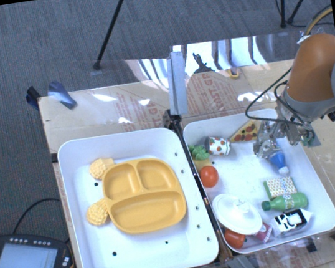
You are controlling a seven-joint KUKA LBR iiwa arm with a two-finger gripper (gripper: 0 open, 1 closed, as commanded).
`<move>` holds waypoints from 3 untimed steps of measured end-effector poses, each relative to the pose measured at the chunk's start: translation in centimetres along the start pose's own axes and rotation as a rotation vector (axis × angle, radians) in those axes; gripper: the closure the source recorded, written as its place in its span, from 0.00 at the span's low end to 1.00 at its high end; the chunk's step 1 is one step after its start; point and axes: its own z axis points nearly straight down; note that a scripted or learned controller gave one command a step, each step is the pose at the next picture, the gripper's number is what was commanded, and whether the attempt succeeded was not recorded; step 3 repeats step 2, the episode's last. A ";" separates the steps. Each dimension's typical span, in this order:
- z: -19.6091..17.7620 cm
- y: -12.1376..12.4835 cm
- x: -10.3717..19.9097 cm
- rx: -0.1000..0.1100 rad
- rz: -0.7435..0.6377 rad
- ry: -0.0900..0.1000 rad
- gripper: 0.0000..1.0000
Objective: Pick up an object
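Note:
My gripper (277, 139) hangs over the far right part of the right bin (323, 190), under the orange-banded wrist. A small blue object (277, 160) sits directly beneath it, touching or nearly touching it; I cannot tell whether it is gripped. Spread around the same bin are a pizza slice (243, 132), a red-and-white cup (218, 146), a green toy (199, 153), a red tomato (209, 176), a white lid (237, 212), a green bottle (284, 202), a small green-and-yellow box (278, 186) and a black-and-white carton (291, 220).
The left bin (85, 250) holds a yellow divided plate (144, 195) with two yellow corn pieces (100, 168) (97, 213) at its left side. A teach pendant (24, 266) lies on the floor at lower left. A metal post (175, 85) stands behind the bins.

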 end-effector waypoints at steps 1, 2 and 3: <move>-13.2 4.8 2.9 0.002 0.105 -0.005 1.00; 1.3 2.5 3.3 -0.001 -0.111 0.010 1.00; 1.3 2.5 3.3 -0.001 -0.111 0.010 1.00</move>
